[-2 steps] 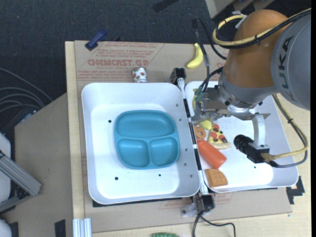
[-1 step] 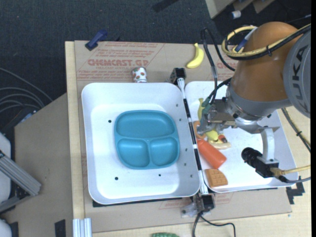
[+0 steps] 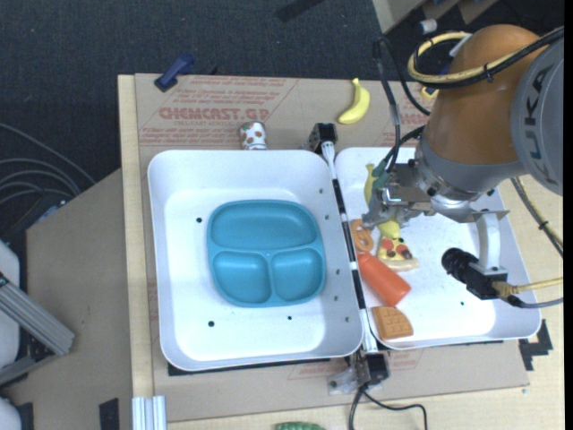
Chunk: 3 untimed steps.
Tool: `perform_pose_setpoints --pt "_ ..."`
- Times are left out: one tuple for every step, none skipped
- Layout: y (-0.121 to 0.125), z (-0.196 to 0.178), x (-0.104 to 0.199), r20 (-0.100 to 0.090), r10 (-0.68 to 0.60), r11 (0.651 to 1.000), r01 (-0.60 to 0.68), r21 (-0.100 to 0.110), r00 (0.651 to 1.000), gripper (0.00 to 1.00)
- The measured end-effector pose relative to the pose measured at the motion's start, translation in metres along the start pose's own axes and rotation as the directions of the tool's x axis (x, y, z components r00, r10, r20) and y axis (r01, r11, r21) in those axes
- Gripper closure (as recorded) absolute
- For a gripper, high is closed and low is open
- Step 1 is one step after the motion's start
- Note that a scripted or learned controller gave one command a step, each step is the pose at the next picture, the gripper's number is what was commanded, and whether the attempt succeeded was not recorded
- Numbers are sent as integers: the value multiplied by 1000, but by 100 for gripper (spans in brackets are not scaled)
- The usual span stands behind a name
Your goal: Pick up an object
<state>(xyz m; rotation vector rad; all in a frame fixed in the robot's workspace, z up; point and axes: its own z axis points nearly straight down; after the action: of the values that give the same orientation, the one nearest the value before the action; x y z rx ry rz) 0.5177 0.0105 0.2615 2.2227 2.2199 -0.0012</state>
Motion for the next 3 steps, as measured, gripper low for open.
perform_pose_setpoints --pt "-25 0 93 -2 -2 1000 2 4 1000 100" --pt "83 -16 22 0 -1 1000 1 -1 1000 100" --pt "35 -5 54 -1 -3 1000 3 3 1000 100"
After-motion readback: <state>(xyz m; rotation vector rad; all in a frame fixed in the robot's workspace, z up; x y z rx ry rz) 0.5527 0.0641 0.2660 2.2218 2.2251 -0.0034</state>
